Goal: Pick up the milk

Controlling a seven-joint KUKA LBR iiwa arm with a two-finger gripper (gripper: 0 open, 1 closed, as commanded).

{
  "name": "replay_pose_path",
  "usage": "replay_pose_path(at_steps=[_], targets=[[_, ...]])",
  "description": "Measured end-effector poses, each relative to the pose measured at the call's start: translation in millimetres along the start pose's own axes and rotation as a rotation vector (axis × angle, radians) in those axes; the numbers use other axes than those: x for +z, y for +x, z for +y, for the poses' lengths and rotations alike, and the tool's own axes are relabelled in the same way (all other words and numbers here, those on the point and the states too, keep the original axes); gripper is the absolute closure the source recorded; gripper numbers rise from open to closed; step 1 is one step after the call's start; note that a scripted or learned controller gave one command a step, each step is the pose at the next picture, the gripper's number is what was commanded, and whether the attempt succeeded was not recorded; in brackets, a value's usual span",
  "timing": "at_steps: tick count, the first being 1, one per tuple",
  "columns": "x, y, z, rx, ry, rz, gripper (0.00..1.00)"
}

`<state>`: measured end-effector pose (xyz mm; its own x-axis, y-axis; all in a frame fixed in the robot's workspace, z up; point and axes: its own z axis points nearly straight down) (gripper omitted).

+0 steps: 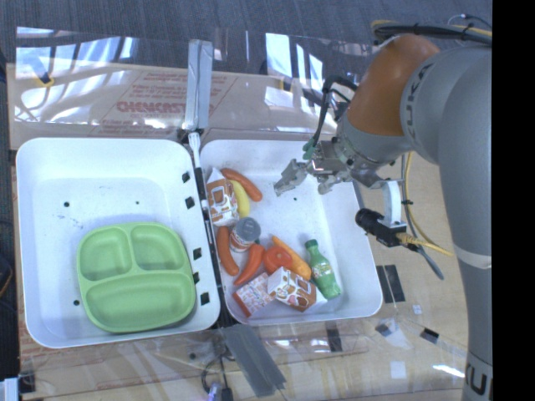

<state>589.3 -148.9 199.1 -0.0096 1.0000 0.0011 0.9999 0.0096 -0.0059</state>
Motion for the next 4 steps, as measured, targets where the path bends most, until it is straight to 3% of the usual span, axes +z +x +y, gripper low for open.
replay_pose_path(at_steps=[1, 2, 3, 4], targets=[[-9, 1, 1, -0.006, 0.003, 0.001, 1.00], [10, 60, -15, -0.132, 0.000, 0.000, 1.00], [-46, 141, -48, -0.694, -0.005, -0.004, 1.00], [-36, 206, -77, -1.022, -0.001, -0.003, 1.00]])
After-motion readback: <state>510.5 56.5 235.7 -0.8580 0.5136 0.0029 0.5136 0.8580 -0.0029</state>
